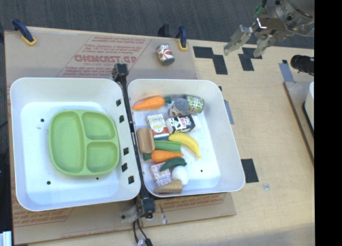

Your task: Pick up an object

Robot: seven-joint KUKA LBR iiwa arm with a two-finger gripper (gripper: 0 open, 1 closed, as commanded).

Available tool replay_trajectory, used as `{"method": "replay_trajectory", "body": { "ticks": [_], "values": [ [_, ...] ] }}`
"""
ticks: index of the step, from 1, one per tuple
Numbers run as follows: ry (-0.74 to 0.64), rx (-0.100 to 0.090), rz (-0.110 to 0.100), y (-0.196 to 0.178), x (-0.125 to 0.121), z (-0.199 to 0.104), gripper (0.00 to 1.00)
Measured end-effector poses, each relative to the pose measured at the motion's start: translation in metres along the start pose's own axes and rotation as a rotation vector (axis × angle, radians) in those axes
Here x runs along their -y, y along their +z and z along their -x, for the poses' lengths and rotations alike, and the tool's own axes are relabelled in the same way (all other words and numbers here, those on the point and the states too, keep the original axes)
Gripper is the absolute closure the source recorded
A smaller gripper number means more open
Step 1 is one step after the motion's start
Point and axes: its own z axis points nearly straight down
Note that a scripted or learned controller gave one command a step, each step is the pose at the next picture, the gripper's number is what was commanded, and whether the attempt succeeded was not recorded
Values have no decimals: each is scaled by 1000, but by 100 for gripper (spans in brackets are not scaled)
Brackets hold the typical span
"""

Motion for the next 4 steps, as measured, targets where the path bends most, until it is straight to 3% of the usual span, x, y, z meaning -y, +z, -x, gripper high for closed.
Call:
{"method": "replay_trajectory", "body": {
  "ticks": [1, 2, 3, 4],
  "values": [
    [-2, 0, -4, 87, 44, 10, 0],
    [-3, -1, -5, 236, 89, -38, 0],
    [-1, 0, 0, 173, 106, -5, 0],
    [-4, -2, -5, 277, 164, -51, 0]
  ]
}}
